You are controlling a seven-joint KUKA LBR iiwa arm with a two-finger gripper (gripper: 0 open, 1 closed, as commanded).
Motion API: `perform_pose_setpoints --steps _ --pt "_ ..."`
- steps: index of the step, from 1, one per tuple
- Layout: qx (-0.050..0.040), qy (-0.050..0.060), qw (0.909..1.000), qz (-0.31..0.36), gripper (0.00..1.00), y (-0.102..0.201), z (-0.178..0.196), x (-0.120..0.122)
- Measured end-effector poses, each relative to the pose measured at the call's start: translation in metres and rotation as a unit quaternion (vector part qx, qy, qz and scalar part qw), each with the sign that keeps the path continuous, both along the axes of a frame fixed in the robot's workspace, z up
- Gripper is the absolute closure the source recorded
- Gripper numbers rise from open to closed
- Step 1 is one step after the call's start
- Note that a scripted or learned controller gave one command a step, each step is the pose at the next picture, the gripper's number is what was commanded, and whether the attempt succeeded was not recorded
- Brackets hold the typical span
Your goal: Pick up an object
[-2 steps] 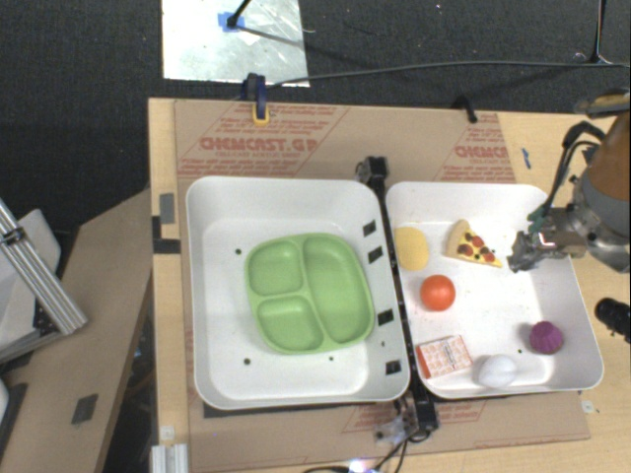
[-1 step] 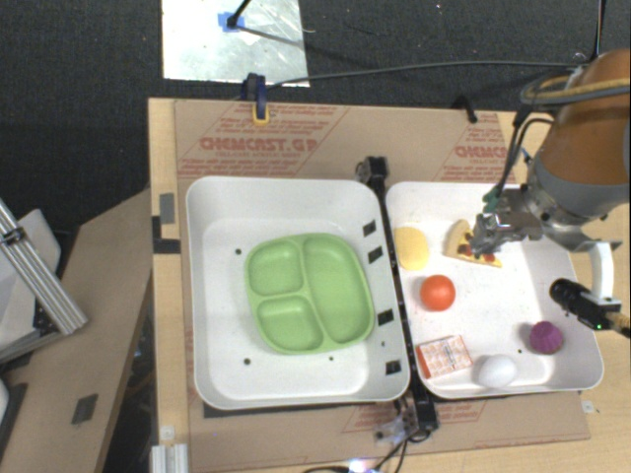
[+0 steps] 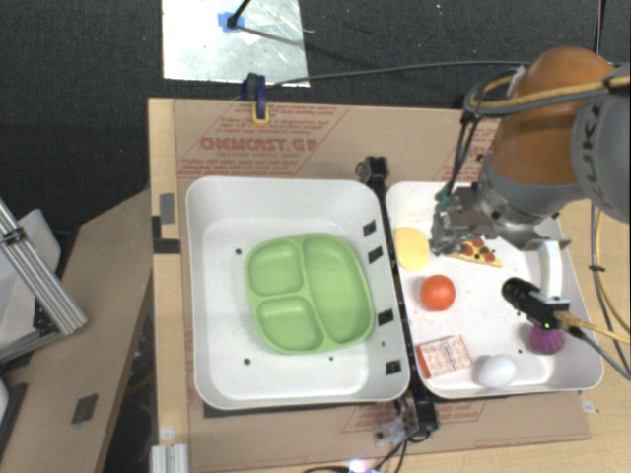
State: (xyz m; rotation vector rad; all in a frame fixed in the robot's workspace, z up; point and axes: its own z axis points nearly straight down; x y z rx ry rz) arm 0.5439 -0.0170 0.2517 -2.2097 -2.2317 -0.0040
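Left bin (image 3: 212, 294): I see a green divided plate (image 3: 308, 294) lying flat in its middle.
Right bin (image 3: 582, 363): from left, a yellow piece (image 3: 411, 247), a red ball (image 3: 438, 292), a pizza slice toy (image 3: 480, 253); nearer me a red-and-white packet (image 3: 444, 356), a white egg (image 3: 496, 371), a purple object (image 3: 546, 339).
Gripper (image 3: 449, 233): low over the far part of the right bin, between the yellow piece and the pizza slice; I cannot tell its state.

The grey arm (image 3: 582, 156), orange-banded above the wrist, reaches in from the right, its gripper (image 3: 452, 233) pointed downward at the lower left.
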Motion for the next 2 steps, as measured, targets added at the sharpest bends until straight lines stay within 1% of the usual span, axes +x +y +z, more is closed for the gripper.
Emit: perform_pose_setpoints --steps 1,2 --pt "-0.0004 -0.001 1.0000 0.000 1.00 0.043 -0.002 0.021" --pt "0.0001 -0.001 1.0000 0.000 1.00 0.096 -0.001 0.035"
